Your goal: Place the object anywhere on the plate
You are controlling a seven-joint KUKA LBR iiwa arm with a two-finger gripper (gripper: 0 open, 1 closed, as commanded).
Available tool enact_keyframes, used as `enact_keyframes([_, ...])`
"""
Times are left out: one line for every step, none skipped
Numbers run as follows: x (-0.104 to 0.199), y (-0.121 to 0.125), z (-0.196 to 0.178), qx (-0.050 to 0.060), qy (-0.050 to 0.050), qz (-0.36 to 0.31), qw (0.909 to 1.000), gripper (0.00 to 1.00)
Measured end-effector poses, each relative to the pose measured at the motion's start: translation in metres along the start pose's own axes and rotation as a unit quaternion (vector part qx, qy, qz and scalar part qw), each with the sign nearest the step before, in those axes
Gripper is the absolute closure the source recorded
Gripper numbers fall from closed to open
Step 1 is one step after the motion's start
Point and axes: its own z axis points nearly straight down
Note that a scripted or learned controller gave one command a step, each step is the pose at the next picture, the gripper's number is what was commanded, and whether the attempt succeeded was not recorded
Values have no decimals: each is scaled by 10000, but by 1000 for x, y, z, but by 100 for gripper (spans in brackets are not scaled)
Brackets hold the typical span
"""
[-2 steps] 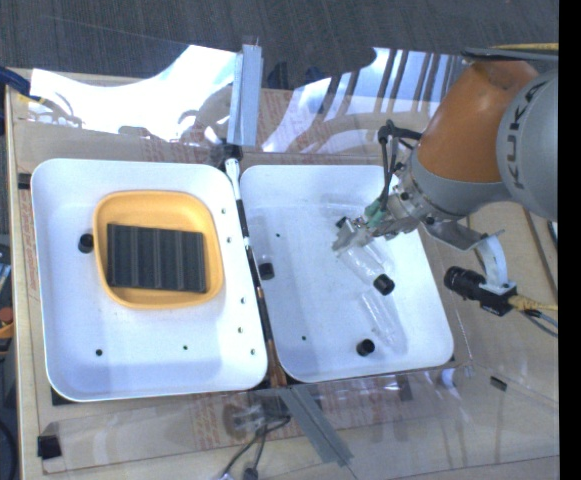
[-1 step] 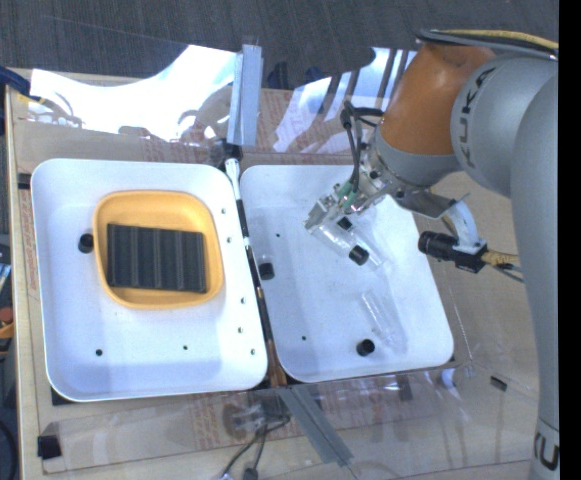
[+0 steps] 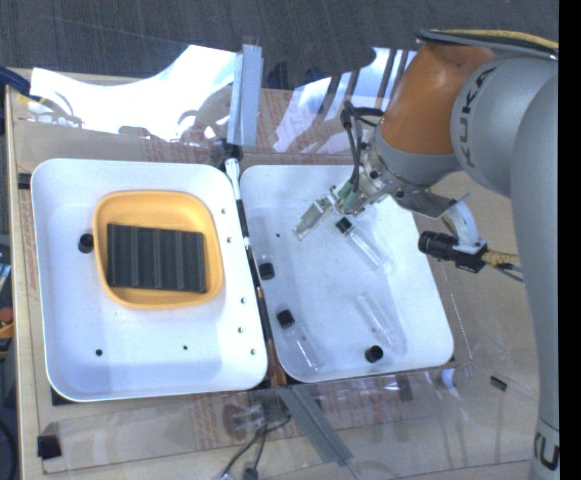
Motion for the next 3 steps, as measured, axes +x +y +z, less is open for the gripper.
enact_keyframes([42,39,3,-9,-7,-965,9953,0])
enact_keyframes([89,78,12,-9,-10,-2587,9660,0])
enact_keyframes([140,113,12,-17,-20,-3260,9453,0])
